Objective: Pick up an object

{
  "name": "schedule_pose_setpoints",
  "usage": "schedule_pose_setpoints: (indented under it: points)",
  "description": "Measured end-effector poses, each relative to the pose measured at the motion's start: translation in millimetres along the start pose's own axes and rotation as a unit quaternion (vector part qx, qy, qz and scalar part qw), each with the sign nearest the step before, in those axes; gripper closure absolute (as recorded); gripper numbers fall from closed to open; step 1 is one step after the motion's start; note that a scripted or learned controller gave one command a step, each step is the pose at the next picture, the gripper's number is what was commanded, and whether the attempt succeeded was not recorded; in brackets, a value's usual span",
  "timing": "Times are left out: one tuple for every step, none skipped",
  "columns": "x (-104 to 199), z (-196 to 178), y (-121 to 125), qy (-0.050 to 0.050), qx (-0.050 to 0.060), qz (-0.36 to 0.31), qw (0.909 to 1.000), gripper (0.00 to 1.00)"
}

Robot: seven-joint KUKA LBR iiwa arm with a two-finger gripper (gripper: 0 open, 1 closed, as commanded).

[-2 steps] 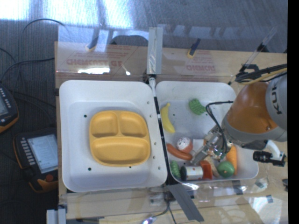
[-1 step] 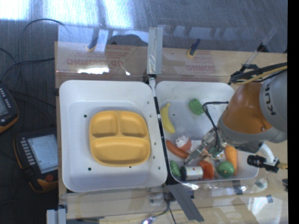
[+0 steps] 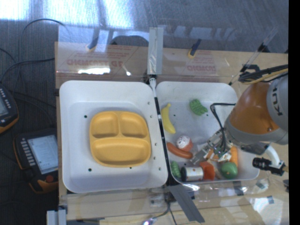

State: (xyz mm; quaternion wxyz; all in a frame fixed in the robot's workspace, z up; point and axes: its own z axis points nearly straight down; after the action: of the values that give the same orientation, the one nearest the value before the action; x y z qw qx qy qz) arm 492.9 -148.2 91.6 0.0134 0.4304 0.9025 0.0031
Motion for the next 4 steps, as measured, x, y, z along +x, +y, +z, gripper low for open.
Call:
schedule_pose_setpoints:
  points:
    - [10,0,6,0.0,0.003,-0.004,1.0,0.0]
    - [-66,-178,91,0.01,0.01,-0.026,0.9996,0.0]
    - [-20,-42,95,0.012,0.009,-0.048,0.9987,0.0]
    - [1,3,70,0.006,0.004,-0.04,0.9992,0.0]
